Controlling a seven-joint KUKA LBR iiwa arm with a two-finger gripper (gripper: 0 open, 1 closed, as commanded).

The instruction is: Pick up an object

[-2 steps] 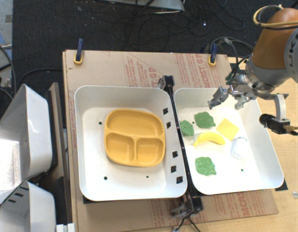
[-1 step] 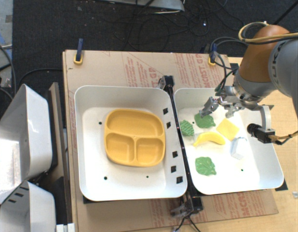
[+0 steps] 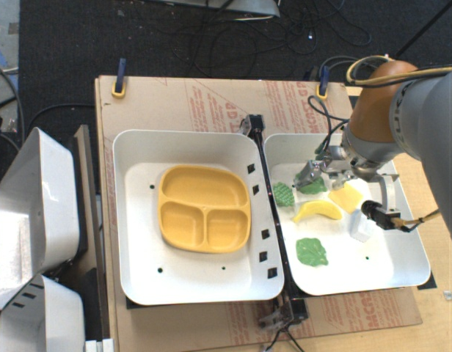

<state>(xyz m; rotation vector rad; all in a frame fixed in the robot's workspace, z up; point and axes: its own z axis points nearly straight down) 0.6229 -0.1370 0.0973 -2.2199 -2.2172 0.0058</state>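
My gripper (image 3: pixel 316 174) hangs low over the far left part of the right bin (image 3: pixel 402 266), at the end of the grey arm (image 3: pixel 402 116) that comes in from the right. Directly beneath its tip lies a small green piece (image 3: pixel 312 188), partly covered by it; whether they touch is unclear. A ribbed green piece (image 3: pixel 284 194) sits just to the left. A yellow banana (image 3: pixel 319 210) and a yellow block (image 3: pixel 346 196) lie close in front. A flat green leaf shape (image 3: pixel 312 251) and a white piece (image 3: pixel 361 229) rest nearer the front.
The left bin (image 3: pixel 134 218) holds a yellow divided tray (image 3: pixel 205 207). A black divider bar (image 3: pixel 264 189) runs between the bins. Cables trail from the arm over the right bin's right side. Bare floor shows at the right bin's front right.
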